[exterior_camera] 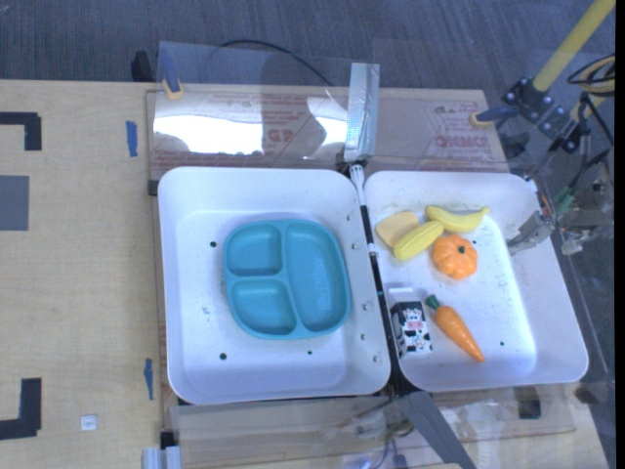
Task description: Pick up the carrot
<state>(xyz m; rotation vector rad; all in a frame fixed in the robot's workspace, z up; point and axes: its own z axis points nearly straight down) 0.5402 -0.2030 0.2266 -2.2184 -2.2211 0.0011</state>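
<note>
"Carrot [457,331] first. Where does it lie?"

"Going left to right: the left bin [186,262] holds a teal divided plate [288,277]. The right bin [557,350] holds the rest. At its near left is a small cow-print carton [412,328], and the carrot lies just beside it on the bin floor, toward the front. Further back are a yellow wedge [393,227], a corn cob [418,239], a banana [457,219] and a round orange fruit [455,258]."

"How does the carrot look?"

"It's orange and tapered, with a green tuft at the end nearest the carton. It lies flat on a slant, with the thin tip pointing toward the bin's front right. It has bare floor on its right side."

"And the gripper [535,231]?"

"It's at the right bin's right rim, well apart from the carrot. It's blurred against the cables there, so I cannot tell whether it is spread or closed."

"So what makes the pick go well?"

"In my judgement it has to cross over and come down above the carrot's thicker middle, turned so it closes across the slant and not along it. It should stay on the side away from the carton, so the carton isn't nudged. The taper could let the carrot slip out toward the tip, so a grasp nearer the tuft looks safer."
</note>
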